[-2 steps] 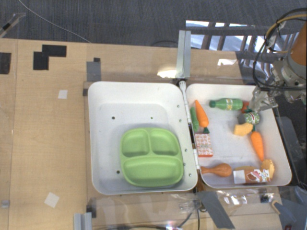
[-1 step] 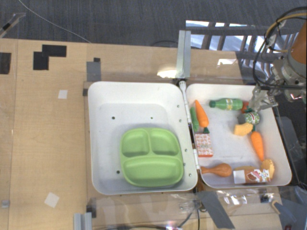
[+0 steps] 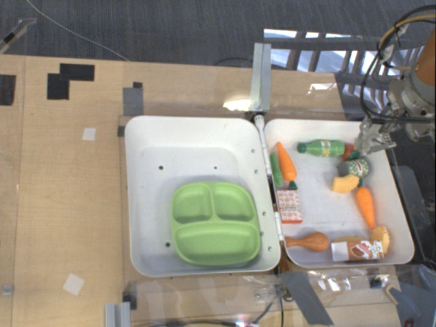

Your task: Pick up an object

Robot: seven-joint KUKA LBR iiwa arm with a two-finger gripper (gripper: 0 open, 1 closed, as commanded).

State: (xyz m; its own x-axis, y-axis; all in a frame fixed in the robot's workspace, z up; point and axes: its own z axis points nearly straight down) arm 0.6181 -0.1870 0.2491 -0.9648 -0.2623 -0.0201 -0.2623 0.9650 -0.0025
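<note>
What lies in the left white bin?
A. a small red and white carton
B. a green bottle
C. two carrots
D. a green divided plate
D: the green divided plate with three compartments rests on the floor of the left bin, while the green bottle, the carrots and the carton lie in the right bin.

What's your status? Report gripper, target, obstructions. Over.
Gripper over right bin's far right corner, nothing seen held. Nearest: green bottle, round green item, yellow piece. These crowd together beside an orange carrot.
</note>
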